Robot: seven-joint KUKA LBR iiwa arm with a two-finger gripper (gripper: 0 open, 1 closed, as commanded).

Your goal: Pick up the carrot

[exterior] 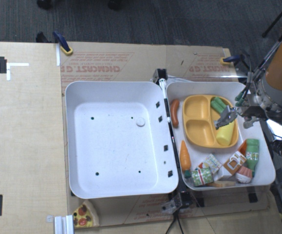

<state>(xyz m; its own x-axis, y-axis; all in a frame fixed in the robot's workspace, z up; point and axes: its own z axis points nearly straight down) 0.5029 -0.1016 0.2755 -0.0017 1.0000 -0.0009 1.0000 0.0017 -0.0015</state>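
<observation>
The carrot [184, 155], orange and tapered, lies on the floor of the right bin [263, 177] near its left wall, below the yellow tray. My gripper [225, 118] hangs over the right part of the yellow divided tray [201, 126], up and to the right of the carrot and well apart from it. Its fingers point down-left above a yellow item [224, 136]. Nothing shows between them.
A sausage [174, 112] lies left of the tray. A green item [219, 104] rests in the tray's top corner. A green bottle [252, 152], small cartons [234, 165] and packets [202, 174] crowd the bin's lower right. The left bin [77, 145] holds a small white disc [140, 122].
</observation>
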